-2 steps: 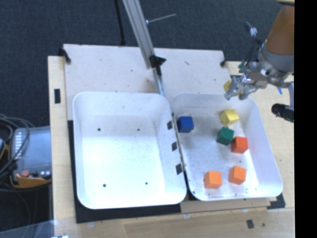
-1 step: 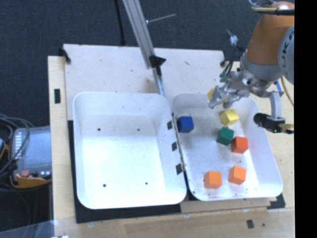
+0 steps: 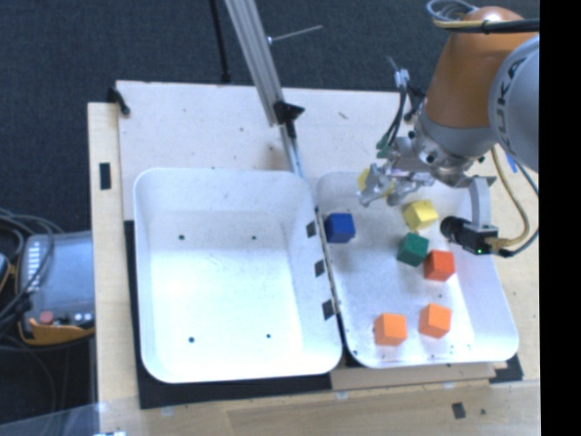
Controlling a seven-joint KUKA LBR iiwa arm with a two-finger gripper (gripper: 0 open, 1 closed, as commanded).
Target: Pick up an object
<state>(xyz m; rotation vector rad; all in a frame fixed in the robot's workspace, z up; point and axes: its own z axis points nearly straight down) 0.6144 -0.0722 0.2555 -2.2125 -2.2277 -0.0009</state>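
Note:
The right bin (image 3: 481,334) holds several small blocks: a blue one (image 3: 339,227) by its left wall, a yellow one (image 3: 419,214), a green one (image 3: 413,248), a red-orange one (image 3: 439,265), and two orange ones (image 3: 390,328) (image 3: 435,320) near the front. My gripper (image 3: 386,191) hangs over the bin's far part, between the blue and yellow blocks and slightly beyond them. A small patch of yellow (image 3: 364,178) shows right at the gripper's left side; I cannot tell whether it is held or lying in the bin.
The left bin (image 3: 150,243) sits beside the right one, sharing a middle wall with black clips (image 3: 320,267). A slanted metal rail (image 3: 259,57) rises from behind the bins. A black cable and sensor (image 3: 467,232) hang off the wrist above the yellow block.

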